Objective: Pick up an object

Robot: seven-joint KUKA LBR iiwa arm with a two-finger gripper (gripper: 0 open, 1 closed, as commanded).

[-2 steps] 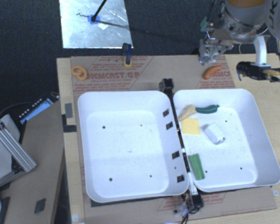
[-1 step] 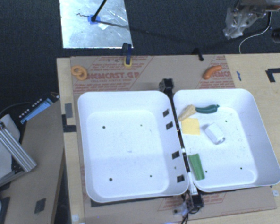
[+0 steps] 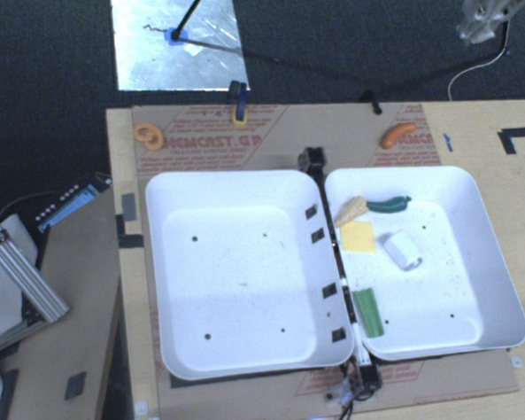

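The right bin holds several small objects. A tan wedge and a dark green pepper lie near its back left. Below them sit a yellow square and a white cylinder. A green block lies by the bin's left wall, near the front. My gripper hangs blurred at the top right corner, high above the floor and well away from both bins.
The left bin sits beside the right one, with black clips along the shared wall. On the cardboard behind the bins lie an orange sausage, an orange ring and a yellow-blue clip. A foil sheet lies on the floor.
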